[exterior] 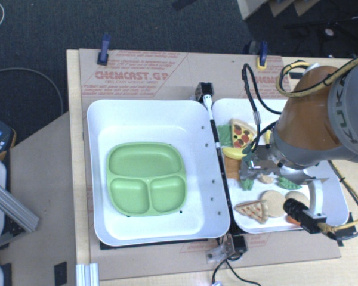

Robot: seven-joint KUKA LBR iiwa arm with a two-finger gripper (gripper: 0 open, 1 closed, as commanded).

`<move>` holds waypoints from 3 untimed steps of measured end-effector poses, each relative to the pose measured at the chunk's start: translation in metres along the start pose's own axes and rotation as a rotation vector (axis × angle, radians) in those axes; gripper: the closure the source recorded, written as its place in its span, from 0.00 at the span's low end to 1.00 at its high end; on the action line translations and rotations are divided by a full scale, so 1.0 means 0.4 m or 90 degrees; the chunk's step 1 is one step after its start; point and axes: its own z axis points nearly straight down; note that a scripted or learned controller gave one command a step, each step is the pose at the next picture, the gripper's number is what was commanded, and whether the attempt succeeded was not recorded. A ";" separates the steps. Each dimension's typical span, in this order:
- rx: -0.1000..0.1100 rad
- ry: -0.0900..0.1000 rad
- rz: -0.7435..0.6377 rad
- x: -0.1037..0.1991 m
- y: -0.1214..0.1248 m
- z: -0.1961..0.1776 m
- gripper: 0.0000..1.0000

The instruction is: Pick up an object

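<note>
The gripper (pixel 253 167), its state impossible to tell, hangs low in the right bin (pixel 340 204), just beside the yellow banana (pixel 232 152) toward the divided green plate (pixel 147 178)

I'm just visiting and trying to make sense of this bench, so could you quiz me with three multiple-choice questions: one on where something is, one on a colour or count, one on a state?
1. Where does the green divided tray lie?
A. left bin
B. right bin
C. on the floor

2. How many compartments has it?
A. two
B. three
C. five

3. Where is the pincer?
A. over the left bin
B. off the bench
C. low in the right bin among toy foods

Answers: 1 A, it sits alone in the left bin. 2 B, one long section above two small ones. 3 C, it hangs beside the pizza slice.
</note>
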 end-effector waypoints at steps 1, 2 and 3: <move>0.004 -0.001 0.002 0.160 0.010 -0.065 1.00; -0.007 0.001 0.004 0.145 0.006 -0.466 1.00; 0.001 0.000 0.002 0.277 0.005 -0.547 1.00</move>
